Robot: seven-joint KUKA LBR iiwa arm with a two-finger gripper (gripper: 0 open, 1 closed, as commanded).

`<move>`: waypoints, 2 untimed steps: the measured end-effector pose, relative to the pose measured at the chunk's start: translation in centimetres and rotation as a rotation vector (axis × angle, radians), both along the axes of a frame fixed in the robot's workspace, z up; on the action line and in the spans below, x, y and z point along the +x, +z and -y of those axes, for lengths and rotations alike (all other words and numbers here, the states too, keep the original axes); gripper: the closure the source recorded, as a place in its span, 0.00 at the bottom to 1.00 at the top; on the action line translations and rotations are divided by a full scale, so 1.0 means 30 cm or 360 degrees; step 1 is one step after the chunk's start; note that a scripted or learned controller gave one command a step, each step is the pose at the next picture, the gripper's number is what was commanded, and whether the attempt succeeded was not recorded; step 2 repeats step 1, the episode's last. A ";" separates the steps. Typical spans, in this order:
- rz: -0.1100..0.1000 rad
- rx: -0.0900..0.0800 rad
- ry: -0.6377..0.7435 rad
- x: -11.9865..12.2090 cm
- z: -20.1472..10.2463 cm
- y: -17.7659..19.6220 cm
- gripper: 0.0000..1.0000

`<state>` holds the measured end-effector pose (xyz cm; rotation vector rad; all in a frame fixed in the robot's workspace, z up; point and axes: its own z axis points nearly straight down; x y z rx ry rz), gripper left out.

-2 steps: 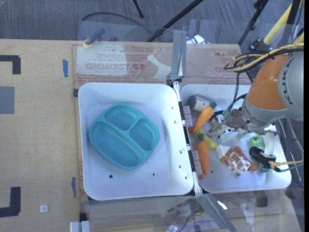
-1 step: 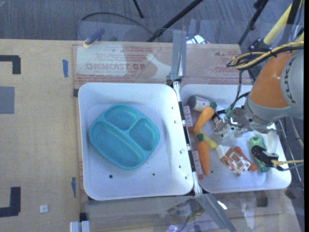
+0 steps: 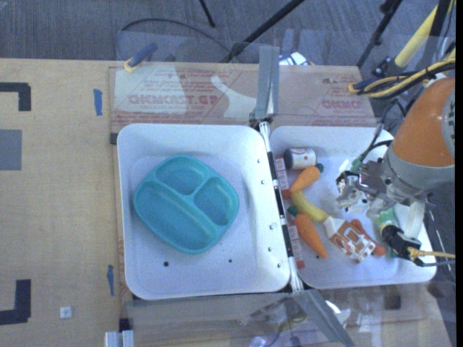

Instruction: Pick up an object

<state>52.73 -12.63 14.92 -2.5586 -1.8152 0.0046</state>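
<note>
The two-finger gripper [image 3: 352, 191] hovers in the right white bin [image 3: 329, 275] beside the yellow plastic banana [image 3: 311, 208]; I cannot tell its state. Next: descend, close.

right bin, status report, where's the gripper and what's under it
Gripper low over right bin, nothing seen held. Toy carrots, banana, small can loose to its left. Teal divided plate alone in left bin.

Arm [image 3: 427, 132] in from the surface's right edge, orange band uppermost, grey wrist below it angled down and left. Gripper [image 3: 352, 188] low over the right bin, near its middle, pointing left. Jaws state unclear from this angle, lost in cabling and clutter.
</note>
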 end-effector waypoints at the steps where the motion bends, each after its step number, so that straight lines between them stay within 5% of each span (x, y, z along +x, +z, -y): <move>1: 0.0001 -0.0004 -0.0094 0.073 -0.218 0.259 1.00; 2: 0.0001 -0.0004 -0.0094 0.073 -0.218 0.259 1.00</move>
